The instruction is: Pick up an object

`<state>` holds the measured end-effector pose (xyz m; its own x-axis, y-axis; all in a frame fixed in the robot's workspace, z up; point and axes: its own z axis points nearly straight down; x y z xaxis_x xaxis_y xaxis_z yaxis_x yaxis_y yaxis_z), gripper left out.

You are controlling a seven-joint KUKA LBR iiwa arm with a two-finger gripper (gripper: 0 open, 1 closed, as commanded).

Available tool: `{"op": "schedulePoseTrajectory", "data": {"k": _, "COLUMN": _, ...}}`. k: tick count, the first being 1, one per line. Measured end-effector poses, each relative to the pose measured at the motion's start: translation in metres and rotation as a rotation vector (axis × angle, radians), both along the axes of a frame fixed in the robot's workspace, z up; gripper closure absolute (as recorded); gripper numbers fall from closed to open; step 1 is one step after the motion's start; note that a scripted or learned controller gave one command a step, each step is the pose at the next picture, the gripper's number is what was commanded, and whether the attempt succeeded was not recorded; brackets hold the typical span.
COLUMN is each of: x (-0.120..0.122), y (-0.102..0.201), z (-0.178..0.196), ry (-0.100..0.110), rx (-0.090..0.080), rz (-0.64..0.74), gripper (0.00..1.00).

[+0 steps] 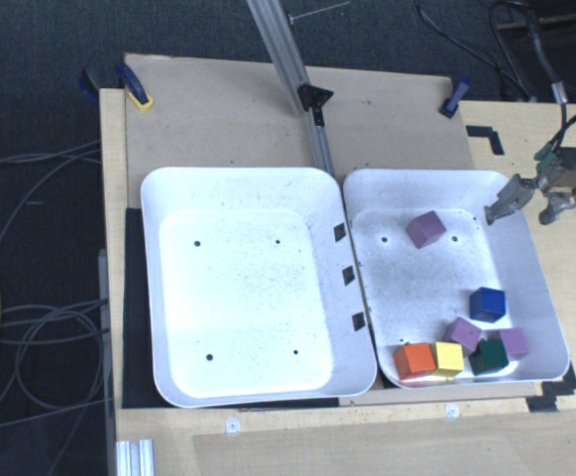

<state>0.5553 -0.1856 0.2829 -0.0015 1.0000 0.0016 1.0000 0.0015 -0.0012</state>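
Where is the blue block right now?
The blue block sits in the right bin near its right wall, just above the cluster of blocks in the near corner, closest to a purple block.

A: What kind of place is this?

B: It looks like a robotics lab. A plywood bench (pixel 268 97) stands on dark carpet (pixel 40 28), held by blue clamps (pixel 134 85) at 11 and 1 o'clock.

A: Anything else?

B: Loose cables (pixel 30 315) lie on the floor at 9 o'clock, and an aluminium rail (pixel 283 48) rises at 12 o'clock.
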Motion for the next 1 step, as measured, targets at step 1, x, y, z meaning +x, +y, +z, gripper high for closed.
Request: {"op": "schedulePoseTrajectory", "data": {"k": 1, "x": 0.0000, "y": 0.0000, "z": 0.0000, "ry": 0.000, "rx": 0.000, "rz": 0.000, "gripper": 0.00}}
